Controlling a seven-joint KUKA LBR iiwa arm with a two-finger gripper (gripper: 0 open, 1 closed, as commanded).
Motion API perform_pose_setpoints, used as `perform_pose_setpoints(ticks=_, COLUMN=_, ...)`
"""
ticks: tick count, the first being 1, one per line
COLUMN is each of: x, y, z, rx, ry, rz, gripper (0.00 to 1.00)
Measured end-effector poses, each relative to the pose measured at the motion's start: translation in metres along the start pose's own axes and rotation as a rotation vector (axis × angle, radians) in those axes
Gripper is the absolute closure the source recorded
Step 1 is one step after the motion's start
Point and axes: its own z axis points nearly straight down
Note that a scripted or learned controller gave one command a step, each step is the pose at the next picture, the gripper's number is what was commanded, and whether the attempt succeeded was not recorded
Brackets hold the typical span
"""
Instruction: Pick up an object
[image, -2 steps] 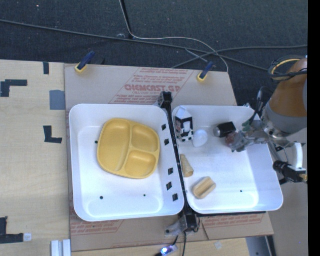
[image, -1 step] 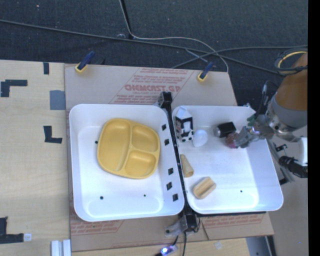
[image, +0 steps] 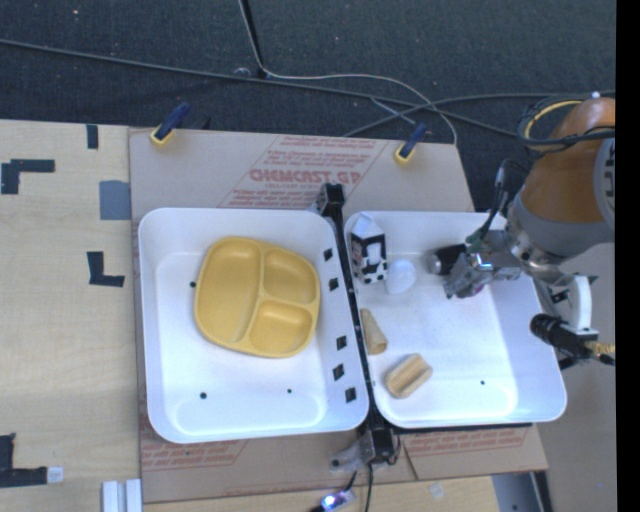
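In the right bin (image: 520, 400) lie a small black-and-white milk carton (image: 368, 254), a pale round cup-like piece (image: 399, 276), a tan cone-shaped piece (image: 373, 332) by the divider and a tan bread-like block (image: 408, 375). The gripper (image: 462, 275) hangs over the bin's right part, to the right of the pale round piece and apart from it. Its dark fingers point left and down. Nothing shows between them.
The left bin (image: 165, 390) holds a yellow divided plate (image: 257, 297). Black clips run along the divider (image: 345, 330) between the bins. Two blue-and-yellow clamps (image: 170, 122) hold the cardboard at the back. Cables cross the dark floor beyond.
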Motion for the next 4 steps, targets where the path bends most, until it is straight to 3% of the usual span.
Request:
perform_pose_setpoints(ticks=3, x=0.167, y=-0.045, z=0.003, rx=0.003, ry=-0.001, rz=0.0, gripper=1.0)
perform_pose_setpoints(ticks=4, x=0.222, y=-0.046, z=-0.01, rx=0.0, ry=-0.001, rz=-0.002, gripper=1.0)
